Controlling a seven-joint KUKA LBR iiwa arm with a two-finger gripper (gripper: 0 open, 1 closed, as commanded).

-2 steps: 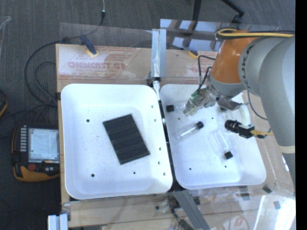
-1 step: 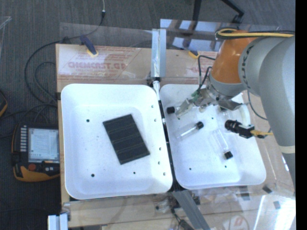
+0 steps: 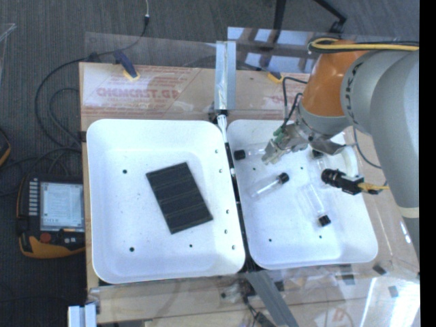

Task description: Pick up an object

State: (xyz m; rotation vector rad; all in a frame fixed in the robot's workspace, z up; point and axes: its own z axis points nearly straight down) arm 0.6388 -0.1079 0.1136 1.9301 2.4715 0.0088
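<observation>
Near the right bin's point(image 3: 306, 254) back edge your gripper point(image 3: 274, 152) hovers, grip state impossible to tell; clear vials point(image 3: 267, 184) lie beside open floor.

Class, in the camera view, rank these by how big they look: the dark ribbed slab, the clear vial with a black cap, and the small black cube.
1. Slab, clearly largest.
2. Vial.
3. Cube, smallest.

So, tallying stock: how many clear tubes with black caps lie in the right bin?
2: one tube mid-bin, another tube nearer the right wall. The arm may hide more.
</observation>
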